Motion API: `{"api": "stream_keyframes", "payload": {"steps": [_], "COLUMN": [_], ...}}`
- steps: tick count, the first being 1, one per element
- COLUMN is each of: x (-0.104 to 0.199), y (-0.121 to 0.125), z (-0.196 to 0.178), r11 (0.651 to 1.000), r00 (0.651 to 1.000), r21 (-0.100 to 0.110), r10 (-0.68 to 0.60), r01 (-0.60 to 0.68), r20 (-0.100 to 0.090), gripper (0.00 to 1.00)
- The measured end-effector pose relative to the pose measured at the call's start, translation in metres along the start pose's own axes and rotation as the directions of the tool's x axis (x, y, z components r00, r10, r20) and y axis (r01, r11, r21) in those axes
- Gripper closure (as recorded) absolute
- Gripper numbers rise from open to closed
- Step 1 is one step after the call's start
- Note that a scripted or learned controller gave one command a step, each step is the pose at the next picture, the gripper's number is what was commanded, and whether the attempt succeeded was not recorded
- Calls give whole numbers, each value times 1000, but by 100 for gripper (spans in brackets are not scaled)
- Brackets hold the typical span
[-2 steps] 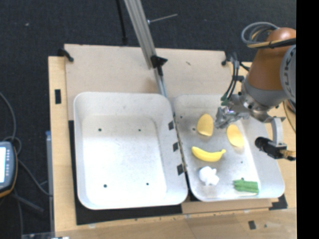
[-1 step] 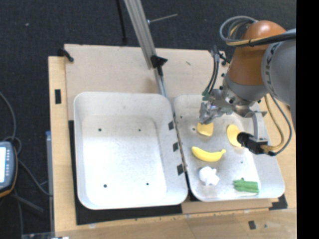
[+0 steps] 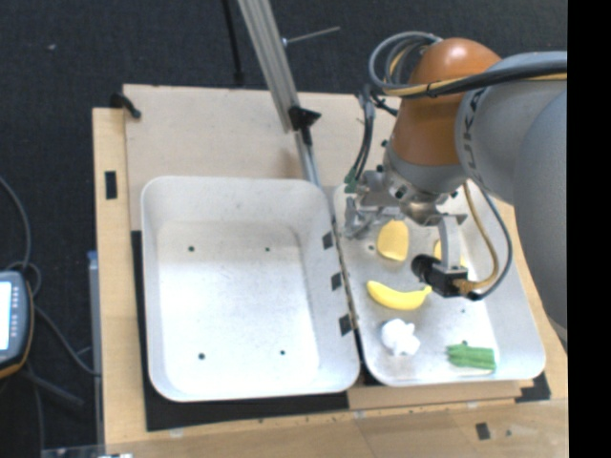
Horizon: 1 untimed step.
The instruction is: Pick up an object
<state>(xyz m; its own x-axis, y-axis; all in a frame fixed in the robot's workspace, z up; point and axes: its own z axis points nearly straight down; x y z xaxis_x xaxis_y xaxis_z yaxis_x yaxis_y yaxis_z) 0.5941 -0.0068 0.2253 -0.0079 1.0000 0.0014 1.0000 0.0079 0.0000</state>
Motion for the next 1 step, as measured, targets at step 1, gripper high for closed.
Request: {"api": "stream_keyframes", "payload": {"steps": [1], "x": [47], "y": [-3], "z": [2], "r11": [1000], "r00": [1000], "r21": [2], "r10": [1], "r01": [-1], "r20": [0], "gripper": [100]}}
